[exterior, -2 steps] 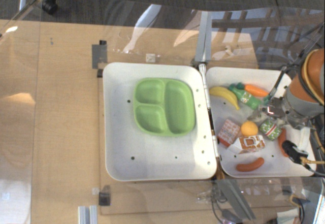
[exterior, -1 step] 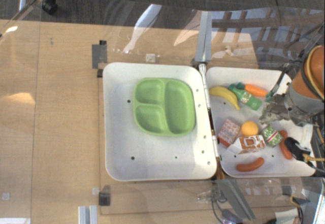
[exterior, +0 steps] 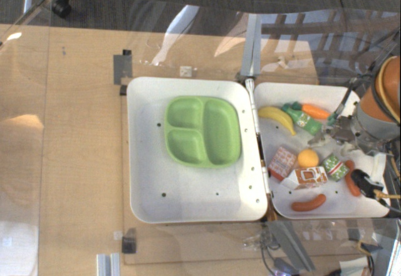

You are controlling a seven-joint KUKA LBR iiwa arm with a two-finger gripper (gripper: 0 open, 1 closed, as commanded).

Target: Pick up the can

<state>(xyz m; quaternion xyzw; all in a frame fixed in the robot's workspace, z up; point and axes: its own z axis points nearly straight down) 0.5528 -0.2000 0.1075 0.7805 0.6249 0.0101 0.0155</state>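
The can (exterior: 337, 169) is small, green with a red and white label, and lies in the right bin (exterior: 285, 203) toward its front right, beside an orange fruit (exterior: 307, 158). My gripper (exterior: 326, 132) hangs over the middle right of that bin, just behind and above the can and the orange. Nothing is seen held in it. The grey arm with its orange band (exterior: 383, 96) reaches in from the right edge.
The right bin also holds a banana (exterior: 277, 118), a green bottle (exterior: 301, 117), a carrot (exterior: 315, 111), two small cartons (exterior: 282, 161) (exterior: 311, 176), a sausage (exterior: 308, 203) and a red piece (exterior: 353, 186). A green divided plate (exterior: 203, 131) lies in the left bin (exterior: 147, 199).
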